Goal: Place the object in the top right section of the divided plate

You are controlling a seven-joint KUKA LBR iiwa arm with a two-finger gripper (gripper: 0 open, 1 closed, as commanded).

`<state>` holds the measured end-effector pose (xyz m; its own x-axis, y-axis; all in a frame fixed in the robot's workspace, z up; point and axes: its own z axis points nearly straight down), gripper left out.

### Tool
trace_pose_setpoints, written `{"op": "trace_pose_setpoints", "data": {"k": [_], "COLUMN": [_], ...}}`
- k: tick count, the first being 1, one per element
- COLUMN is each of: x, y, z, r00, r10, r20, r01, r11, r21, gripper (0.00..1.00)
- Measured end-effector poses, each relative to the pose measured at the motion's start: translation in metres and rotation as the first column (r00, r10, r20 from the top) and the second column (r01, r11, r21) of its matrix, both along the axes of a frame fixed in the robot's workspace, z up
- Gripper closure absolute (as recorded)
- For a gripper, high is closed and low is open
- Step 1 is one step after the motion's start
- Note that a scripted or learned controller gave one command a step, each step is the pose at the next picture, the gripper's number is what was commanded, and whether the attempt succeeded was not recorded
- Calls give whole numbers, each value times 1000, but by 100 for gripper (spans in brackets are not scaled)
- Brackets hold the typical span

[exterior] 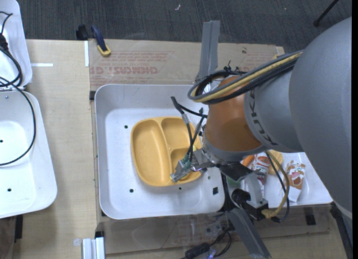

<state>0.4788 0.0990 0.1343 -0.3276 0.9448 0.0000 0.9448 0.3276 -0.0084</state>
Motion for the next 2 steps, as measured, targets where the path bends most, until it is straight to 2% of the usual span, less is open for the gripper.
{"op": "trace_pose_setpoints", "data": {"k": [1, 2], "x": [1, 6], "y": [-2, 37], "z": [6, 8], "r00": [1000, 1000], "r10": [-7, -11], "r20": [-4, 2], "r01": [7, 11], "r11": [1000, 1000], "r21": [-2, -1], "gripper": [100, 100]}}
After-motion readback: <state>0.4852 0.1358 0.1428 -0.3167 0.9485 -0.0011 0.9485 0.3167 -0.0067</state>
